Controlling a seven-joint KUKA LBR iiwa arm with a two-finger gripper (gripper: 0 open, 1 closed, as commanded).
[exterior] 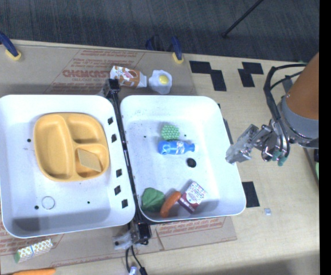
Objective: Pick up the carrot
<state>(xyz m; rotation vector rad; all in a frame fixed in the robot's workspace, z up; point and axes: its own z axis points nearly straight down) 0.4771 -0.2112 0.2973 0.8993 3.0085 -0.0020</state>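
The carrot (pixel 169 203) is a short orange piece lying near the front wall of the right bin (pixel 227 132). It sits between a green leafy item (pixel 152 199) on its left and a red snack packet (pixel 193 196) on its right, touching both. My gripper (pixel 241 145) hovers just outside the right bin's right rim, well to the right of and behind the carrot. Its grey fingers point left and look spread apart with nothing between them.
The right bin also holds a green bumpy ball (pixel 169 132), a blue bottle (pixel 176 148) and a small dark disc (pixel 191 163). A yellow divided plate (pixel 62 148) with a tan slice (pixel 90 159) lies in the left bin (pixel 11 171). A small carton (pixel 125 76) and an egg-like toy (pixel 161 81) rest behind the bins.
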